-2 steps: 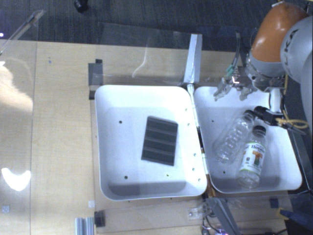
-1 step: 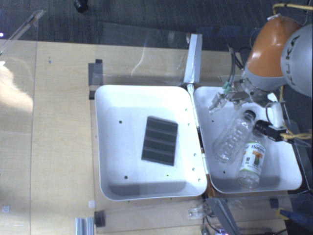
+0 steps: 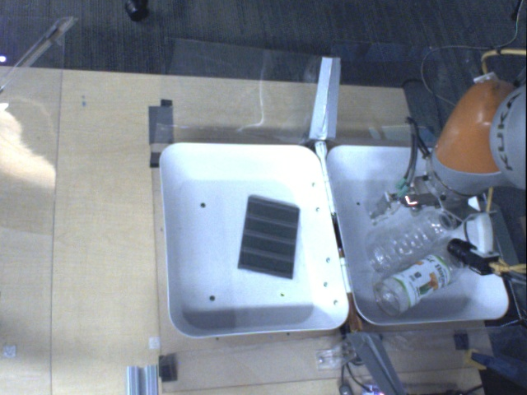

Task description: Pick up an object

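On the wooden bench [image 3: 90, 245] stand two shallow white bins, side by side. The left bin [image 3: 189, 303] holds one item: a dark ribbed rectangular pad [image 3: 269, 236], lying flat near the middle, slightly tilted. The right bin [image 3: 362, 179] holds two clear plastic bottles on their sides: one unlabelled bottle [image 3: 403, 241] near the centre, and one bottle with a green-and-white label [image 3: 414, 282] just nearer, towards the near wall; the two lie close together, contact uncertain. One arm [image 3: 473, 138], grey with an orange band, hangs over the far right part of the right bin. Its gripper [image 3: 409, 197] sits above the unlabelled bottle's far end; its opening and any hold cannot be told.
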You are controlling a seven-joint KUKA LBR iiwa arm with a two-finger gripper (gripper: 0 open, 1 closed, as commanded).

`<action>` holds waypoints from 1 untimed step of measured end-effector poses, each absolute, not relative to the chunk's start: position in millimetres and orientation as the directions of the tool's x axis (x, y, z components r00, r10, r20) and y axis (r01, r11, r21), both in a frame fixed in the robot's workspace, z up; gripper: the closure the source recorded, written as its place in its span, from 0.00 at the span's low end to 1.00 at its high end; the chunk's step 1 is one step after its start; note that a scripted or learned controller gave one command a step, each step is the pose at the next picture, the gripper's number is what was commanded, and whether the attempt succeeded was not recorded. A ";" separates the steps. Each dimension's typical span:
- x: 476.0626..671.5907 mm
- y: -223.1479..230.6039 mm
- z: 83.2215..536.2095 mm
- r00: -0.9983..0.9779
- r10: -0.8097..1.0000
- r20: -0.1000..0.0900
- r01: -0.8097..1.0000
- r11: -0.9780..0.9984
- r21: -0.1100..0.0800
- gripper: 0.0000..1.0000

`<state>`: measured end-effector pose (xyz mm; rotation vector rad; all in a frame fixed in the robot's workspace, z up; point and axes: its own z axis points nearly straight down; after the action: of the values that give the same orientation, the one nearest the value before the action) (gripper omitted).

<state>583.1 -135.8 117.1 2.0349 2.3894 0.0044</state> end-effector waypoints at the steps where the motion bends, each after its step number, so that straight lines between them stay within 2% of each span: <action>1: 586.0 -135.0 129.4 -0.160 0.987 -0.002 0.987 0.160 0.012 1.00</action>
<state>586.0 -135.0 129.4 2.0297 2.3860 0.0118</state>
